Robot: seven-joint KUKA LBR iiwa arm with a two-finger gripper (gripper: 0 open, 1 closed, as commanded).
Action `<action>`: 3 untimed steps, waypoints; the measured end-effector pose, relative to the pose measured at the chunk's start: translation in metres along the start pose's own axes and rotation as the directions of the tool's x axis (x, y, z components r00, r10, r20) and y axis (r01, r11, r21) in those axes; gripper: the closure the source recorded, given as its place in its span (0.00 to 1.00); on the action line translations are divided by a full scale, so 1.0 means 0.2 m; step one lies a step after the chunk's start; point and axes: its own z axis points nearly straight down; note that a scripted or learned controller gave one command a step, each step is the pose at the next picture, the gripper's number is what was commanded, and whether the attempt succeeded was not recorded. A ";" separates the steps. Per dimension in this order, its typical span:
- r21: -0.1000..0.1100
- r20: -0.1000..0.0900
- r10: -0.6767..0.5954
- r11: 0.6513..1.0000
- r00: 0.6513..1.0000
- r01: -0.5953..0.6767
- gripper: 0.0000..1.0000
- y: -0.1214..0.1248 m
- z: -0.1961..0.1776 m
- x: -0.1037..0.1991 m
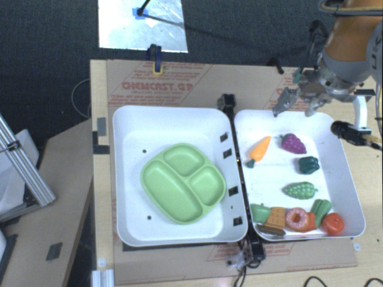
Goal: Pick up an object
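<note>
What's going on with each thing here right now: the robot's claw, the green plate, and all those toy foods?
Gripper: open, holding nothing, above the right bin's far edge.
Green plate: flat in the left bin, nothing on it.
Carrot: lying loose in the right bin.
Purple grapes: lying loose, untouched.
Donut: lying at the near edge among other toy foods.
Tomato: resting in the near corner.

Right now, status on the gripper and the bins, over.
Gripper open, nothing between fingers, above right bin's far rim. Toy food untouched: carrot, purple grapes nearest. Green plate in left bin. Nothing blocking.
</note>
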 end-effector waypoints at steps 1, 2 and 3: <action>-0.011 0.001 -0.002 1.000 1.000 0.002 0.00 0.01 -0.03 0.00; -0.007 0.001 0.001 1.000 1.000 -0.001 0.00 0.02 0.26 -0.04; -0.007 0.001 0.001 1.000 1.000 -0.001 0.00 -0.01 0.55 -0.07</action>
